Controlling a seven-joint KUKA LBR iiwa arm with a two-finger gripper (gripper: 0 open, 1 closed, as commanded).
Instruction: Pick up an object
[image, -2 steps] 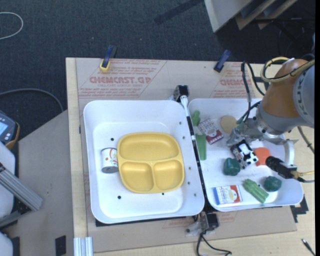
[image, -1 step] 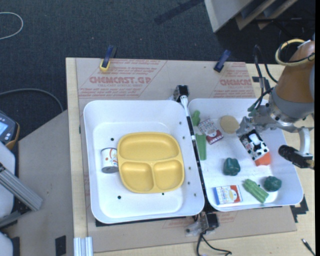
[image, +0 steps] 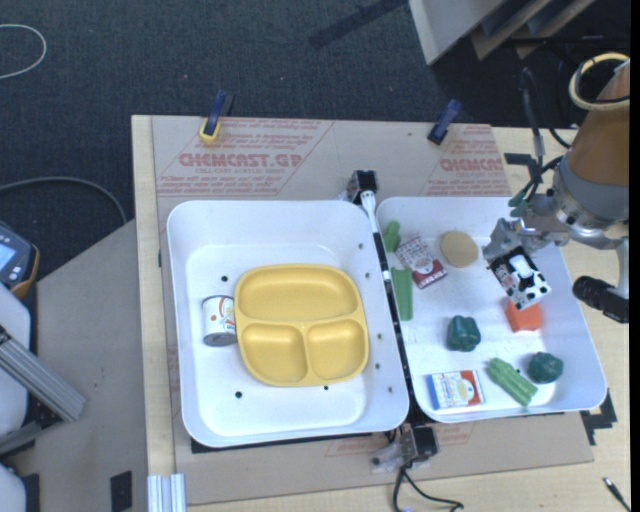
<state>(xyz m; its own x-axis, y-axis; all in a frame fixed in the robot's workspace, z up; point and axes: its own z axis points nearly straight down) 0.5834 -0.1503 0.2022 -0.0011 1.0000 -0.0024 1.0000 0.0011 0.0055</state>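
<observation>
The arm reaches in from the right, tool (image: 519, 272) low over the right bin (image: 590, 345); whether it is clenched I cannot tell. Beneath lies an orange block (image: 525, 317). Nearer: two green lumps, one card. Left bin: one yellow tray (image: 300, 324), one can (image: 218, 320)

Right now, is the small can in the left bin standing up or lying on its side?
On its side. The can shows its label along its length and a round grey end facing left, resting against the yellow tray.
</observation>
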